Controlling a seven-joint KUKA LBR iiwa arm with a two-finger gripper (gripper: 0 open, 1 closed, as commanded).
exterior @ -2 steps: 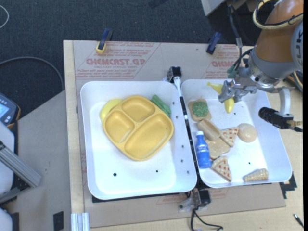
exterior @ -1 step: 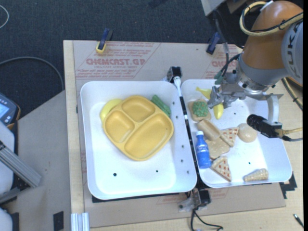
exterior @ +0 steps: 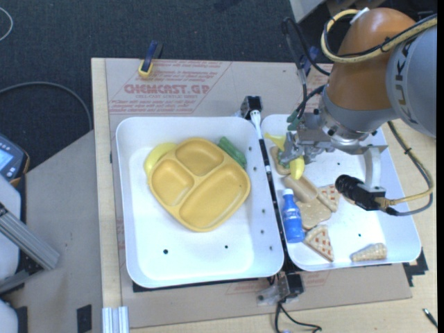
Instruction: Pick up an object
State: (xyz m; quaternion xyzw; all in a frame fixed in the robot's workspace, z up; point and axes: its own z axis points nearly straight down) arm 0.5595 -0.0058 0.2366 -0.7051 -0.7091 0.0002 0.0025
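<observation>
Claw point(exterior: 295, 157) sits low in the right bin point(exterior: 399, 214), seemingly closed on a yellow piece point(exterior: 297, 168), though the view is poor. Bottle point(exterior: 291, 217) lies just below. Lifting remains.

bench: brown board point(exterior: 173, 89) with red lettering | yellow-blue clamp point(exterior: 148, 60) at its back edge — dark carpet point(exterior: 62, 33) around

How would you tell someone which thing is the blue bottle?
Find the right-hand white bin, where the arm reaches in. Along its left wall, near the front, lies the small blue bottle with a white cap. The toast-like pieces beside it are tan; nothing else there is blue.
</observation>
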